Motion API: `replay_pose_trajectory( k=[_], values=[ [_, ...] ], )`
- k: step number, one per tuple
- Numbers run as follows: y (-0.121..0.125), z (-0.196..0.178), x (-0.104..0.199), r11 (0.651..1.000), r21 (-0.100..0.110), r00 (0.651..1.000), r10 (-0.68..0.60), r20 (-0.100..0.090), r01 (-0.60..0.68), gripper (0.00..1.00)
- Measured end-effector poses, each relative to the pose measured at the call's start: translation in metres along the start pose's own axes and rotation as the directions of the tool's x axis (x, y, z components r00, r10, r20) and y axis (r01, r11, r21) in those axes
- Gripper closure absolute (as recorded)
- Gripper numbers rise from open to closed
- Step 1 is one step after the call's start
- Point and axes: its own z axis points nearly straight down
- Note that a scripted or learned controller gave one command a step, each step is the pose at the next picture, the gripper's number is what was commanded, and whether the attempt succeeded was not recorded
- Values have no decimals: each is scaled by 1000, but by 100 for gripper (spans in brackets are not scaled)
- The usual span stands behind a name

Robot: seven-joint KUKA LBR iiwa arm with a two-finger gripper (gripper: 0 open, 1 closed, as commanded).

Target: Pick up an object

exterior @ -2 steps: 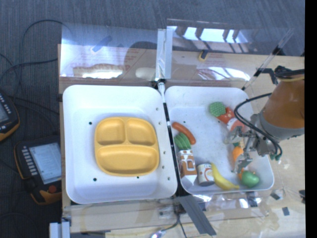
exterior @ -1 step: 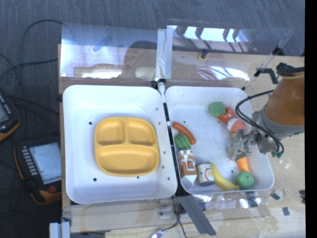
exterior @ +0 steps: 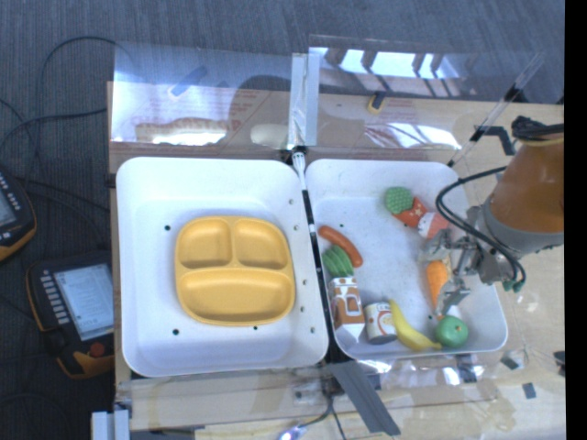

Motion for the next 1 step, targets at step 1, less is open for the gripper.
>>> replay_pose_trajectory(
  k=[1],
  values=[
    [1,10,15,1000,-2,1000,29,4,-29,0]
  ],
)
